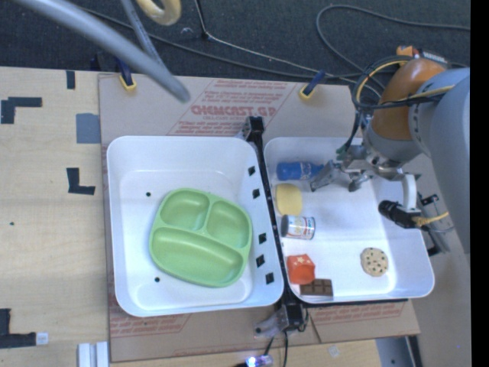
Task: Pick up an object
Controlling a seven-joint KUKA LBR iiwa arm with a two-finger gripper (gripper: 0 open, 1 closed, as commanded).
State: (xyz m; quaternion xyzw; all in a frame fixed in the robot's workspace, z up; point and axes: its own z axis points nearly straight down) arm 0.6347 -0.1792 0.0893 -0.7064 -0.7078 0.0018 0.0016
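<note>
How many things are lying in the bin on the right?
6: a blue object at the back by the gripper, yellow block, small can, orange block, brown bar, cookie. The arm may hide more.

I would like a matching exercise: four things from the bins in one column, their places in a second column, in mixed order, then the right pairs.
Things:
1. green tray
2. cookie
3. blue bottle
4. orange block

Places:
A. right bin, far end, beside the gripper
B. left bin
C. right bin, near right corner
D. right bin, near left corner, beside the brown bar

Pairs: 1-B, 2-C, 3-A, 4-D
</note>
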